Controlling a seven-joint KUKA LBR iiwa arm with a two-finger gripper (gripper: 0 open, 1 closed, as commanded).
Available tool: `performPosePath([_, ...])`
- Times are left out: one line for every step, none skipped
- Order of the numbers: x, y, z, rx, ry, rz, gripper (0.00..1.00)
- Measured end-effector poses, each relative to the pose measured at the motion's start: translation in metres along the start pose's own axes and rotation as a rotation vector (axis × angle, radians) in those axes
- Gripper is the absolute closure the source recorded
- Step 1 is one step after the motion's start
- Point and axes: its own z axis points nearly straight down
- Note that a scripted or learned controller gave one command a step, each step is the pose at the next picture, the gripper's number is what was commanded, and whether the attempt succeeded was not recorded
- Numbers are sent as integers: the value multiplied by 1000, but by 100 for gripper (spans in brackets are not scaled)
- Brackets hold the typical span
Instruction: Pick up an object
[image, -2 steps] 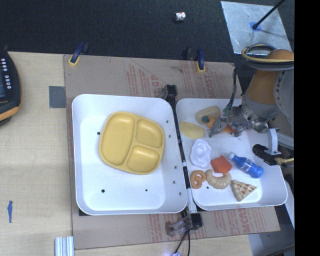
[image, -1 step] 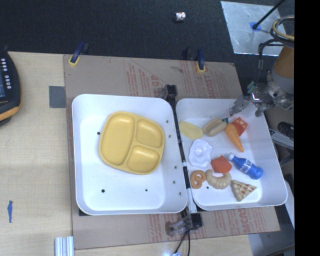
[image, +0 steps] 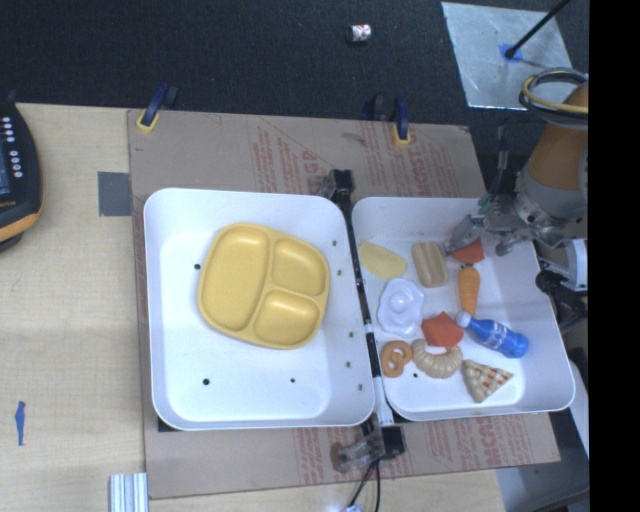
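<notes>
The gripper (image: 470, 238) is seen lowered over the back of the right bin (image: 556, 385), its jaws set close to a small red-orange piece (image: 469, 253); whether they are clenched or released cannot be told. A carrot (image: 468, 288), bread roll (image: 429, 264), blue bottle (image: 496, 336) and pizza slice (image: 484, 380) are scattered in the same bin. A yellow divided tray (image: 264, 284) is held in the left bin (image: 180, 390) on the worktop (image: 70, 330).
</notes>
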Motion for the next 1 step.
performPosePath([50,10,15,9,5,-3,0])
